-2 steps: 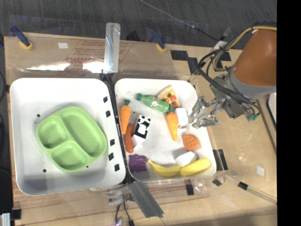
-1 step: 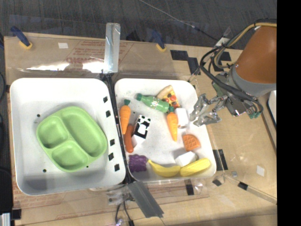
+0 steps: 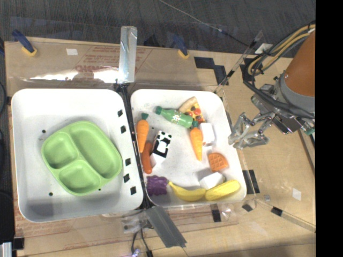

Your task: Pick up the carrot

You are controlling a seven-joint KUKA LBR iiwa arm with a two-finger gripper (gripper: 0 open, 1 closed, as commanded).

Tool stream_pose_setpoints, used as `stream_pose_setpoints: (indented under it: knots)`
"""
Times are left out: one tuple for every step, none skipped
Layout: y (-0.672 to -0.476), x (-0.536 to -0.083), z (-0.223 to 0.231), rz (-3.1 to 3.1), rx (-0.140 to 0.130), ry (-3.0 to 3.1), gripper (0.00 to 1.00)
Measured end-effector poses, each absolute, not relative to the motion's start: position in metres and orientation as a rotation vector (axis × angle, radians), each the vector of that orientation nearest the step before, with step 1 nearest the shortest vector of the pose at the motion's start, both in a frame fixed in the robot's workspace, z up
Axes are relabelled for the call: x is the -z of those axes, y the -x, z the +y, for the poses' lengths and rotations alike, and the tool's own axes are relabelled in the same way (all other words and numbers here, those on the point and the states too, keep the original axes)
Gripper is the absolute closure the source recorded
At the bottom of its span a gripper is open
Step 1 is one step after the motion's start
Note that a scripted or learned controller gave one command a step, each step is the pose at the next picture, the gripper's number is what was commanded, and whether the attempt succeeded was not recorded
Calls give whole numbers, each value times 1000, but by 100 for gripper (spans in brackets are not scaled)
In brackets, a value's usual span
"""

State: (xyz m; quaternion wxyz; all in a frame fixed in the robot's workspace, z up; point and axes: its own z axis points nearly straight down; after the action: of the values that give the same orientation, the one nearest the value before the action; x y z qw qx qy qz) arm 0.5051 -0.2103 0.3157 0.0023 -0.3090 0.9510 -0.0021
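Two orange carrots lie in the right bin [image 3: 228, 116]. One carrot [image 3: 142, 133] rests by the bin's left wall, its tip pointing toward the front. The other carrot [image 3: 196, 142] sits near the middle, beside a white block [image 3: 207, 133]. My gripper [image 3: 249, 134] hangs outside the right bin, just past its right wall and above the bench, apart from both carrots. Its fingers look open with nothing between them.
The right bin also holds a green bottle [image 3: 175, 116], a pizza slice [image 3: 191, 107], a black-and-white item [image 3: 162, 143], an orange-red piece [image 3: 147, 158], a waffle-like piece [image 3: 217, 161], purple grapes [image 3: 157, 184] and a banana [image 3: 206, 190]. A green divided plate [image 3: 80, 157] lies in the left bin [image 3: 27, 106].
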Motion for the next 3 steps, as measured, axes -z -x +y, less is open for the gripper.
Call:
stream_pose_setpoints:
  knots:
    - [-486, -288, -203, 2817, 0, 1391, 100]
    - [-500, -293, -209, 2589, 4, 1775, 100]
    - [-500, -320, -209, 2347, 2, 2085, 100]
